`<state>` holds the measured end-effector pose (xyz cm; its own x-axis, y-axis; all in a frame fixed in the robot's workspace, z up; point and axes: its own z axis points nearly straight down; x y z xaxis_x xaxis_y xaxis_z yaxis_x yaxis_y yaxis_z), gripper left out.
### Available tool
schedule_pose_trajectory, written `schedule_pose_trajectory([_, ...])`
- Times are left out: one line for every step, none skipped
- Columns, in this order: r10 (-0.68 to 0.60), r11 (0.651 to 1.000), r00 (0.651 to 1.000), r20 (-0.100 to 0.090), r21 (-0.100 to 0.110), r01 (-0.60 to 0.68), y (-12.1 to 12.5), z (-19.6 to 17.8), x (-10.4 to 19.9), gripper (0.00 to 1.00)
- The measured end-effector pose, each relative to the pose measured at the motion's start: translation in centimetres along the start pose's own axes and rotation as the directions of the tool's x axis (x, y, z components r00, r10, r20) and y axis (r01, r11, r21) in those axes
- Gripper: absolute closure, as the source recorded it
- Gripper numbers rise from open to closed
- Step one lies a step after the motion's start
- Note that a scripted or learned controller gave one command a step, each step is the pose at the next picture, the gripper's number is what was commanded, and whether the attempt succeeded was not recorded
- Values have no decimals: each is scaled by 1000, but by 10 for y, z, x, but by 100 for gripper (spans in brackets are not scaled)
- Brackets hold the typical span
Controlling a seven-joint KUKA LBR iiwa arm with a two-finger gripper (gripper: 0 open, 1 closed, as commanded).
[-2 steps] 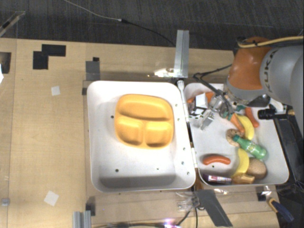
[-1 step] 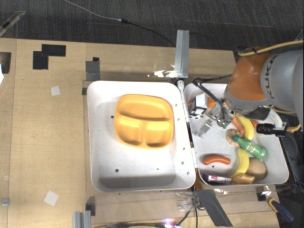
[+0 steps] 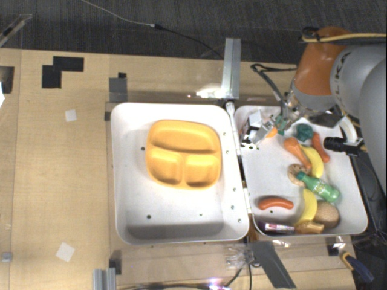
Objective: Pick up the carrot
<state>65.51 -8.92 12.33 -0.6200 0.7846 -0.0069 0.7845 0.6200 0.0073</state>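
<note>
The carrot (image 3: 296,149) is an orange tapered piece lying in the upper middle of the right bin (image 3: 266,177), just left of a yellow banana (image 3: 314,162). My gripper (image 3: 253,131) hangs over the bin's upper left corner, close to the dividing wall and a hand's width left of the carrot. Nothing shows between it and the carrot except a small orange-and-teal part (image 3: 275,127) by the wrist. The carrot lies apart from the gripper.
The right bin also holds a reddish-orange stick (image 3: 320,147), a teal piece (image 3: 303,130), a green bottle (image 3: 320,187), a sausage (image 3: 276,203), a second banana (image 3: 309,205), a potato (image 3: 327,214) and a marker (image 3: 279,227). A yellow divided tray (image 3: 183,153) sits in the left bin (image 3: 130,180).
</note>
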Motion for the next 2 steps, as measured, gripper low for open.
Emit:
schedule_pose_trajectory([91,996,996,-4,1,-91,6,29,-7,0])
schedule_pose_trajectory([84,996,996,1,-3,-84,7,16,-8,100])
